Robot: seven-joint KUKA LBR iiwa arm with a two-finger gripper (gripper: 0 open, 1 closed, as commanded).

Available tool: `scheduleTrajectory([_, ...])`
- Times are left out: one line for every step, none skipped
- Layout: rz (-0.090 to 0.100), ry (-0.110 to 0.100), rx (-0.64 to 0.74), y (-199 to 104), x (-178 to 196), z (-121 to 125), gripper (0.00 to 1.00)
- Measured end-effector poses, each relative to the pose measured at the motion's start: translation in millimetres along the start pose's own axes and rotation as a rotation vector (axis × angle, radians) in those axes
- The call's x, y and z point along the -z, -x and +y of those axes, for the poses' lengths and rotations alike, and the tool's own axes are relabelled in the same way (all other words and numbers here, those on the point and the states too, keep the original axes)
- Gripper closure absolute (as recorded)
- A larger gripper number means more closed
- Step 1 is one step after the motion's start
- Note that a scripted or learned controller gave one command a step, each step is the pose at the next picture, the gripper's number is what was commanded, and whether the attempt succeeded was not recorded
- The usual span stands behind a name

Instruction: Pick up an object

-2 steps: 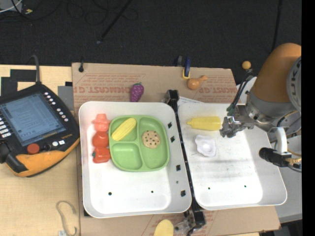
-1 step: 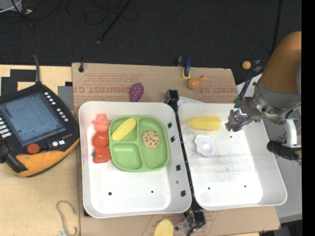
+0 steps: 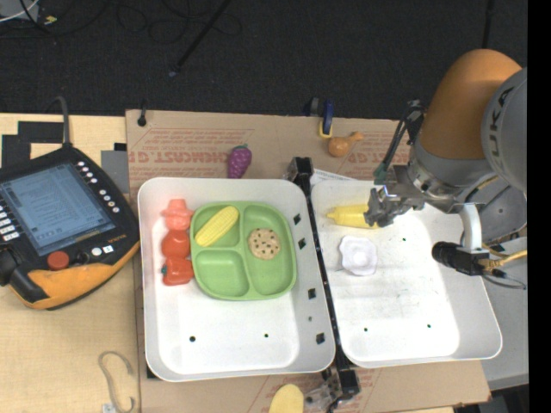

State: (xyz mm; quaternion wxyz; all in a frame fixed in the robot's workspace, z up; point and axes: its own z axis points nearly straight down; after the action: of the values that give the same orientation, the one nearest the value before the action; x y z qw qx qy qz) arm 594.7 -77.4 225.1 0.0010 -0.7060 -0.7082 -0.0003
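Reaching in from the right, the grey arm (image 3: 482,136) bends down over the right bin (image 3: 413,334), and its gripper (image 3: 380,208) sits low near that bin's back edge, touching a yellow object (image 3: 347,217); whether it grips cannot be told. A white cup (image 3: 357,256) lies nearby.

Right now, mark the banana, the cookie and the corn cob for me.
banana (image 3: 347,217): camera view, middle of its yellow body.
cookie (image 3: 264,243): camera view, centre of its face.
corn cob (image 3: 215,224): camera view, middle of its length.
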Motion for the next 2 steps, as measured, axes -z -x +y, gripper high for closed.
scheduleTrajectory([0.001, -0.002, 0.000, -60.9, -6.6, -0.3, 1.00])
scheduleTrajectory([0.000, -0.003, -0.001, -118.9, -11.6, -2.1, 1.00])
